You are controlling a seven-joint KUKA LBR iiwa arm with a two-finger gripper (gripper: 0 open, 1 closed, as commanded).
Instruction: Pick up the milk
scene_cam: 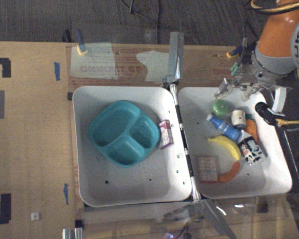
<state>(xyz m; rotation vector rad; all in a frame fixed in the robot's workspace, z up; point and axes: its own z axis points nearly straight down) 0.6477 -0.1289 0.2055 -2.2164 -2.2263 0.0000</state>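
Note:
The milk (251,151) is a small carton with black and white cow patches, lying in the right bin (274,183) near its right wall. It rests between a banana (226,146) and an orange carrot (251,130). My gripper (237,89) hangs over the far edge of the right bin, well behind the milk and apart from it. Its fingers stand spread and open, with nothing between them. A green round fruit (221,107) lies just below the gripper.
The right bin also holds a blue bottle (225,127), a white can (238,118), a red sausage (229,172) and a pink box (207,169). In the left bin (89,178) lie a teal divided plate (123,132) and a small packet (165,134).

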